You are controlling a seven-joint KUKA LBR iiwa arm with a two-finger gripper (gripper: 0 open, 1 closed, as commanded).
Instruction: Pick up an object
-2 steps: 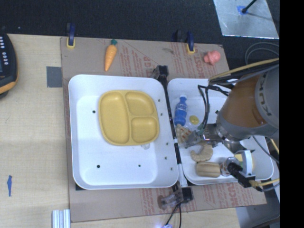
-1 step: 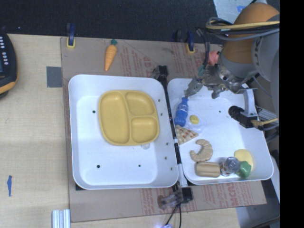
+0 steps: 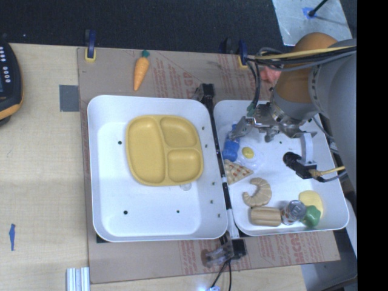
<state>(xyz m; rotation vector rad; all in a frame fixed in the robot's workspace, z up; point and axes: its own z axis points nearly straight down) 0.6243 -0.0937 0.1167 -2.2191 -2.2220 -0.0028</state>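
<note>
My own wrist and arm (image 3: 309, 71) cover the back part of the right bin (image 3: 339, 223), hiding whatever lies beneath. My gripper (image 3: 257, 123) is a blurred metal cluster; its fingertips cannot be made out. A small shiny object (image 3: 295, 210) near the bin's front is too small to identify. A dark device (image 3: 9, 77) is cut off at the left edge.

Right bin (image 3: 339, 223) crowded; left bin (image 3: 109, 162) open around yellow tray (image 3: 163, 148).
</note>
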